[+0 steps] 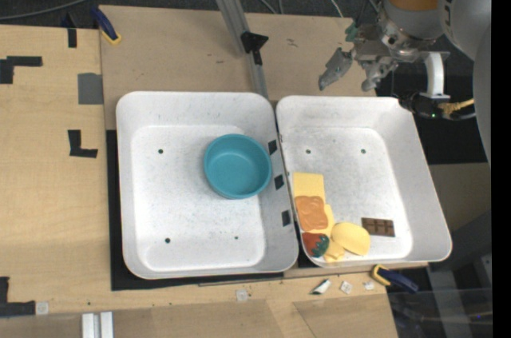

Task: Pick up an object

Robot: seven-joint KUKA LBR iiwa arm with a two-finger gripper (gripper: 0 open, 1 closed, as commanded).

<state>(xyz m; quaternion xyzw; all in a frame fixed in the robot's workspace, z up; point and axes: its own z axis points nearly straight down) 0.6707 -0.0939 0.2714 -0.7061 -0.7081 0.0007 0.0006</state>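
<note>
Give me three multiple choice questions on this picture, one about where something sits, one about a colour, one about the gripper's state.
1. Where is the bowl?
A. left bin
B. right bin
C. on the bench outside the bins

2. What colour is the bowl?
A. red
B. teal blue
C. yellow

3. How is the gripper?
A. shut on the bowl
B. down inside the left bin
C. open, above the right bin's far edge, holding nothing

Answers:
1 A, the bowl rests on the left bin floor.
2 B, it is teal blue all over.
3 C, its fingers are spread beyond the right bin, with nothing between them.
</note>
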